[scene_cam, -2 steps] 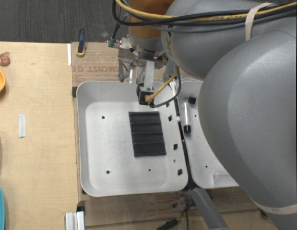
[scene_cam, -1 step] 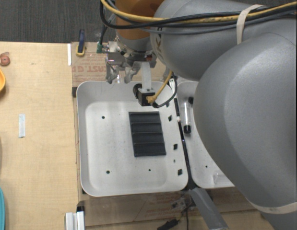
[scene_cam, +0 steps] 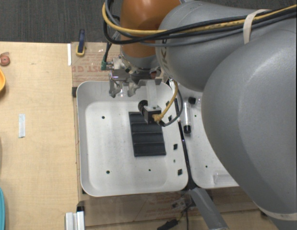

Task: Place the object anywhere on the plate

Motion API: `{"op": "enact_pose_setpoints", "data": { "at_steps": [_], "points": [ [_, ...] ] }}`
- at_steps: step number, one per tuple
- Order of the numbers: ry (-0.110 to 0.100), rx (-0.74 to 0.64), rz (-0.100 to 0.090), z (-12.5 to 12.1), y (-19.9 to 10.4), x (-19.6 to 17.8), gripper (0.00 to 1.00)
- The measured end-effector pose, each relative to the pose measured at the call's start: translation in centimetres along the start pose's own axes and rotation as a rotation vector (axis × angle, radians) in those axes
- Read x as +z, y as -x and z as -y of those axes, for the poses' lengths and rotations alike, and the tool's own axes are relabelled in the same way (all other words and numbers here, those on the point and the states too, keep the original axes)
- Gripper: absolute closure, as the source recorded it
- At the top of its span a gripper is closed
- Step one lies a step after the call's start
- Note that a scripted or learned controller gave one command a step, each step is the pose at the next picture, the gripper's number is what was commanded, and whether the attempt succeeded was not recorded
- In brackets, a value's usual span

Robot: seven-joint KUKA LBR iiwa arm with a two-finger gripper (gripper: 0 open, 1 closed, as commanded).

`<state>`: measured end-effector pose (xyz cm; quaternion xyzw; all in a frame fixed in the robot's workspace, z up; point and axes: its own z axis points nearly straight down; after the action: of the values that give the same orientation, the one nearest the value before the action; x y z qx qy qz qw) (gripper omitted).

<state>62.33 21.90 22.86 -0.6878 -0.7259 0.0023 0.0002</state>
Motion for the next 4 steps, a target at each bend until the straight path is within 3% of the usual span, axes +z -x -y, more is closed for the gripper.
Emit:
{"op": "enact_pose_setpoints", "data": {
  "at_steps": [1,2,3,4],
  "points": [
    [0.0,-0.172,-0.001,1.4,-0.7,4.0,1.0],
    [0.0,-0.287,-0.001,8.3,-0.2,1.2,1.0],
    [0.001,-0.241,0.0,11.4,-0.8,-3.9,1.0],
    [-0.001,0.007,0.0,14.6,-0.8,-5.6,1.0]
  ]
}}
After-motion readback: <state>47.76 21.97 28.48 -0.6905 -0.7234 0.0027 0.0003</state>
